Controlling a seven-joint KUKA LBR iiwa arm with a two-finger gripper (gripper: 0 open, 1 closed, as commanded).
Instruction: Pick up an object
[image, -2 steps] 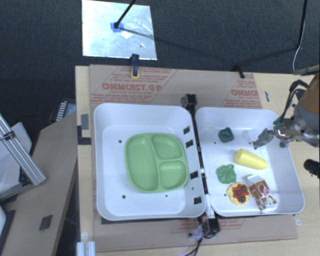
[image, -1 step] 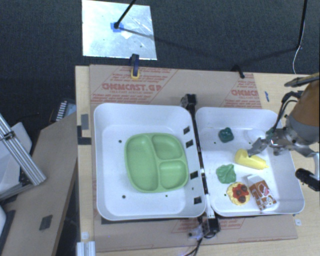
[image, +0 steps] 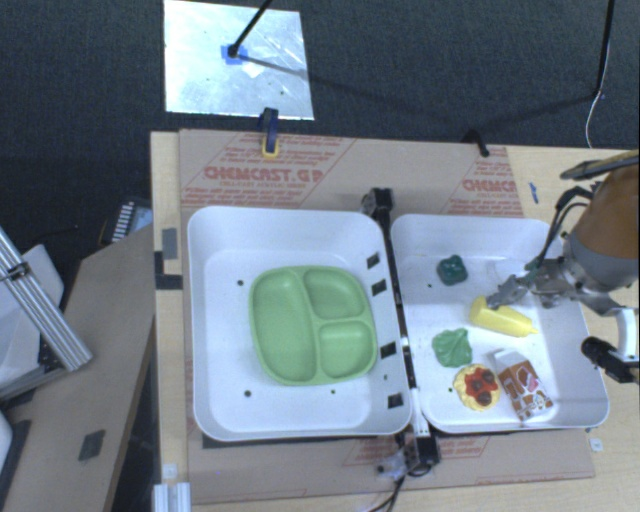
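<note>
Gripper (image: 503, 291) sits low in my right bin (image: 480, 232), touching the yellow piece (image: 503, 319) at its upper end; whether my hand is spread or closed, I cannot tell. Green leaf (image: 452, 347), pizza slice (image: 477, 386) and carton (image: 525, 388) lie nearer the front wall.

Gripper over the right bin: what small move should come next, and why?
Probably a short descent onto the yellow object. The gripper sits right at that object's upper edge with nothing seen between its fingers, and the dark green piece lies farther off.
</note>
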